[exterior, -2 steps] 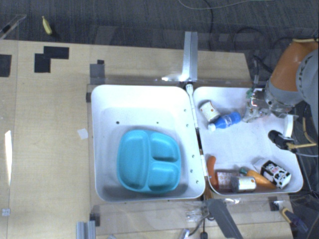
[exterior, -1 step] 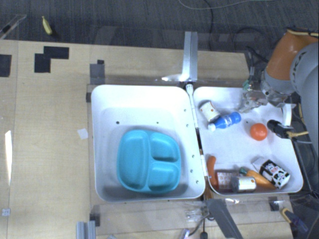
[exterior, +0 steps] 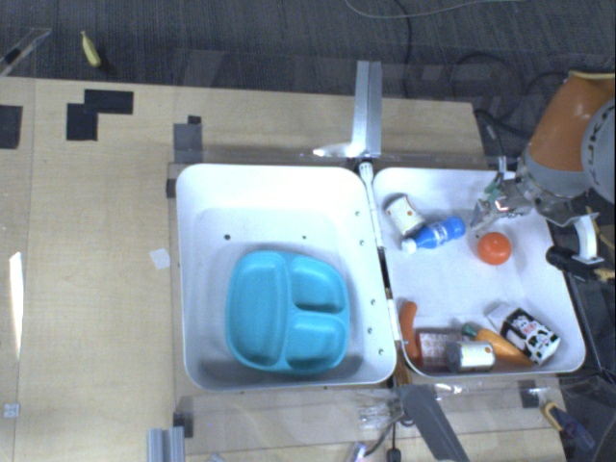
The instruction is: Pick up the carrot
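Carrot (exterior: 502,343) is lying down in the right bin's (exterior: 539,287) front corner, by a little box (exterior: 529,333). Gripper (exterior: 499,203) hangs over the far side, well apart. Can't tell its state.

- My worktop (exterior: 87,287) is pale wood-grain board, evenly lit, with black tape patches (exterior: 96,112) near its far left corner.
- Beyond it lies dark grey carpet floor (exterior: 221,12), where a thin black cable (exterior: 404,12) loops.
- A small yellow object (exterior: 89,49) lies on that carpet.
- A metal bracket (exterior: 368,109) stands at the worktop's far edge.
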Motion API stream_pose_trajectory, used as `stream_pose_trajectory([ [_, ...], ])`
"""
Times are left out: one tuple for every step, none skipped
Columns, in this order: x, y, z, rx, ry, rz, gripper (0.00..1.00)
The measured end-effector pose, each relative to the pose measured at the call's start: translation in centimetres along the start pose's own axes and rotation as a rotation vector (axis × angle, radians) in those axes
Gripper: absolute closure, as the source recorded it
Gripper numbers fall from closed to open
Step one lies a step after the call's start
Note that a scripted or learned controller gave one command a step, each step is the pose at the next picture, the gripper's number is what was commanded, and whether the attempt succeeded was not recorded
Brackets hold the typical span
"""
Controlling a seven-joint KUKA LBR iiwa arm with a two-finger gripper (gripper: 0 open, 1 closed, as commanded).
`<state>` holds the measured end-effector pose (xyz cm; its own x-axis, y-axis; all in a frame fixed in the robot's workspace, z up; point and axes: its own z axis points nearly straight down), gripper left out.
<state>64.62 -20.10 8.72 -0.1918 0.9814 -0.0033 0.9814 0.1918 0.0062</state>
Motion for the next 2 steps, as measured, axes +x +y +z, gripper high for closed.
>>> stream_pose_trajectory([
  [-0.2, -1.0, -0.1, -0.003, -0.001, -0.313, 1.0],
  [-0.4, 0.6, 0.0, -0.003, -0.001, -0.492, 1.0],
])
